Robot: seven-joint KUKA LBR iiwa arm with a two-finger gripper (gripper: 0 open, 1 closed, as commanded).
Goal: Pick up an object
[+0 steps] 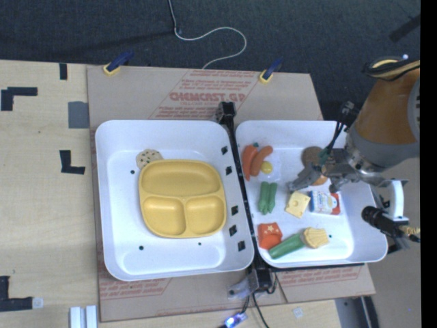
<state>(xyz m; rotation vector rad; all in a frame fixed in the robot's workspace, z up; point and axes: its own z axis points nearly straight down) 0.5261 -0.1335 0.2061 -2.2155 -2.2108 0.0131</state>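
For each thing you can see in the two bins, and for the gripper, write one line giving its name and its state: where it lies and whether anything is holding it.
yellow tray: flat in left bin, compartments bare
cookie: beside the tray's far edge, loose
carrot: right bin, far-left corner, loose
green bean: right bin, loose
cheese wedge: right bin, middle, loose
corn cob: right bin, near side, loose
gripper: low over right bin, above the cheese wedge

You see the arm (389, 115) come in from the 3 o'clock edge, its orange band at about 2 o'clock and the grey wrist below it. The wrist leans toward 9 o'clock and downward. The hand (307, 178) points toward 8 o'clock, with its dark fingers (298, 184) spread a little apart and nothing between them.
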